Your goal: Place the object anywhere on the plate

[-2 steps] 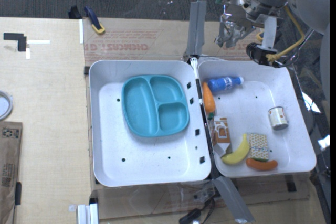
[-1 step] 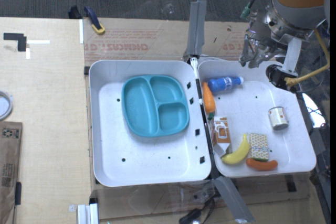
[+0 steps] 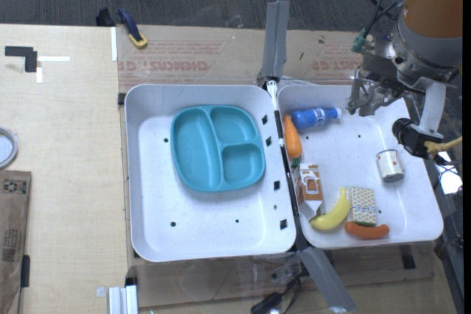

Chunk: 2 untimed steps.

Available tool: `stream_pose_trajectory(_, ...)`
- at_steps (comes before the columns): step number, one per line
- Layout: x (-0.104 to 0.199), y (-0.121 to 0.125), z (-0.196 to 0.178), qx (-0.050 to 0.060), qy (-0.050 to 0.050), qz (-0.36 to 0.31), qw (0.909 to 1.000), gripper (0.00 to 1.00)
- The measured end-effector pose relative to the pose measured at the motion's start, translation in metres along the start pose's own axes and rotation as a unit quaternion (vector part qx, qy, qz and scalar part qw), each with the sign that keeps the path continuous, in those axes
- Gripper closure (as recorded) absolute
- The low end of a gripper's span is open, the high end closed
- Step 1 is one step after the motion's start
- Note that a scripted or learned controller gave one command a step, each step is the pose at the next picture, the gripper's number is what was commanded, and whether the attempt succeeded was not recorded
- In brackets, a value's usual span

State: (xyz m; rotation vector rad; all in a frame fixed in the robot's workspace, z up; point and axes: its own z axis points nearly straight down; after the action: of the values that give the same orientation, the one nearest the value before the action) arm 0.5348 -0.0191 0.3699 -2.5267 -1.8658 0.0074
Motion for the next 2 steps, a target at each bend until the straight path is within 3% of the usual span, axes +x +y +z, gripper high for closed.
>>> stream_pose_trajectory(1,-0.029,-0.016,0.015,0.001,0.0,0.037,0.9993,1.0)
stream_pose_trajectory(2,0.03,-0.019,0.011,0.0,0.0,0.109,0.994,1.0)
